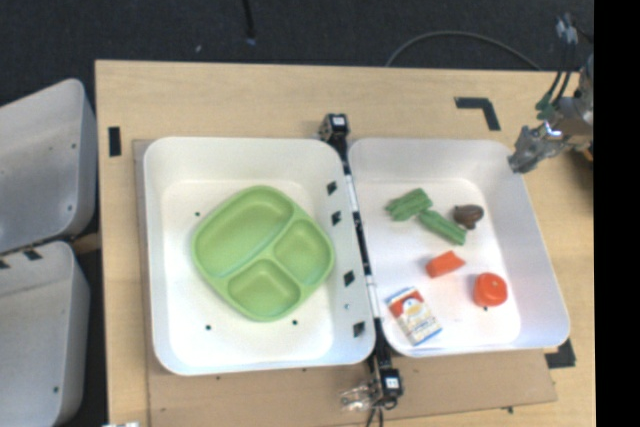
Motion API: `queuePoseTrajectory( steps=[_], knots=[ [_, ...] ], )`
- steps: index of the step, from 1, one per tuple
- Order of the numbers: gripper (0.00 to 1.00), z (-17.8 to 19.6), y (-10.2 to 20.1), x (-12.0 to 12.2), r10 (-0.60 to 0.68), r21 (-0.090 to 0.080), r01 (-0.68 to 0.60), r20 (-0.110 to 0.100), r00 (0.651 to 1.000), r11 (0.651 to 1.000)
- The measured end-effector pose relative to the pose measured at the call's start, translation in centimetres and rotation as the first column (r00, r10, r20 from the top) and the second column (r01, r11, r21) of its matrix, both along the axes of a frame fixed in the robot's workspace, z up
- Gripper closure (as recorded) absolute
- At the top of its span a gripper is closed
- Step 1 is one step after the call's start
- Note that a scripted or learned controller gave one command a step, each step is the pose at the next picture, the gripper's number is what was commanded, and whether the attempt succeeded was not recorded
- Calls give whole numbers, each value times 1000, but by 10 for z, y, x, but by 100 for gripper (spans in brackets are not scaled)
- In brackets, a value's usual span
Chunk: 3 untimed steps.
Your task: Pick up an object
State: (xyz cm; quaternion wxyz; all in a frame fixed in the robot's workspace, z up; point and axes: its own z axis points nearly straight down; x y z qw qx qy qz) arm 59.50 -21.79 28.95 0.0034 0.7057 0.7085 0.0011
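On the wooden desk (220, 100), a green divided plastic plate (263, 252) is seen in the left white bin (160, 335). In the right white bin (535, 295) lie a green block piece (427, 213), a small printed carton (413, 315), an orange round toy (490, 289), an orange wedge (445, 263) and a brown lump (467, 213), all apart. The tool (528, 151) is seen at that bin's far right corner.

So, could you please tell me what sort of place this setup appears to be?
Most likely a robotics lab test bench for pick-and-place trials. Two shallow white bins sit side by side on a wooden board; one bin holds a green divided plate, the other small toy items like an orange piece, and a gripper hangs at the right.
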Motion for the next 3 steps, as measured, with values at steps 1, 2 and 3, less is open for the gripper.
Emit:
queuePoseTrajectory(
  steps=[1,2,3],
  knots=[
    [100,-2,44,11,2,3,-2,-6,1000,1000],
    [100,-5,91,6,1,2,-1,-5,1000,1000],
    [100,-7,149,5,2,3,-2,-7,1000,1000]
  ],
)
